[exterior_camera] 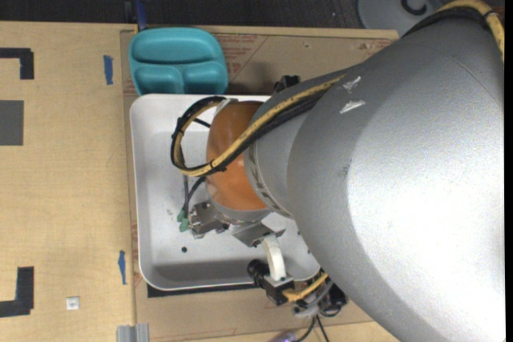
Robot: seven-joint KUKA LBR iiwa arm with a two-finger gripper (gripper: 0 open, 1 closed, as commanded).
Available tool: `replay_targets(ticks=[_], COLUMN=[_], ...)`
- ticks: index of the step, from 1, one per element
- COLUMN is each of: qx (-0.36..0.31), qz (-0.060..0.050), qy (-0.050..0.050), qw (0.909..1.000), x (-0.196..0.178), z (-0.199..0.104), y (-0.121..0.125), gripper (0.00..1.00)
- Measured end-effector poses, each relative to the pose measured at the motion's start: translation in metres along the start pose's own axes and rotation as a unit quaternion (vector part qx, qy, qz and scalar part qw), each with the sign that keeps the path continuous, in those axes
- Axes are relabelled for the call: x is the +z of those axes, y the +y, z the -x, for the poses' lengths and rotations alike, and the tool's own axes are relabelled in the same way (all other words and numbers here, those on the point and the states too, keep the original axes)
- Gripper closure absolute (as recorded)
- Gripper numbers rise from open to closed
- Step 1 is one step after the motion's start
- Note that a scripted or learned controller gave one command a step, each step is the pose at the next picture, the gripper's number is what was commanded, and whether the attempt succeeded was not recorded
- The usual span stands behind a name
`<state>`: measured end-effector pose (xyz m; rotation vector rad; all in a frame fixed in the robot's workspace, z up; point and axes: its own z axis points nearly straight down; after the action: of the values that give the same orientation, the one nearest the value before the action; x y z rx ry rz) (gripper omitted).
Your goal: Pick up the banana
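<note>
Camera view: arm (pixel 385 172) reaches down into the white bin (pixel 152 196), likely seeking the banana; pincer state I cannot tell.

The arm (pixel 401 172) looks smooth matt grey metal; the white bin (pixel 152 196) and teal tray (pixel 178 60) look glossy plastic.

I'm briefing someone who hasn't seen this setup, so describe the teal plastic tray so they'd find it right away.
Start at the white bin under the grey arm. Just beyond the bin's far edge, on the cardboard-coloured bench, sits the teal tray. It is the one bright blue-green item there, with rounded corners and moulded compartments.
</note>
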<state>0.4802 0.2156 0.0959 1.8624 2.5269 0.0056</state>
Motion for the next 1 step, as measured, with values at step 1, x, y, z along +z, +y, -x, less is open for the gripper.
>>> replay_targets(ticks=[1], qx=[0.0], qz=[0.0], qy=[0.0], qw=[1.0], x=[-0.0096], z=[-0.0002], y=[0.0002], gripper=[1.0])
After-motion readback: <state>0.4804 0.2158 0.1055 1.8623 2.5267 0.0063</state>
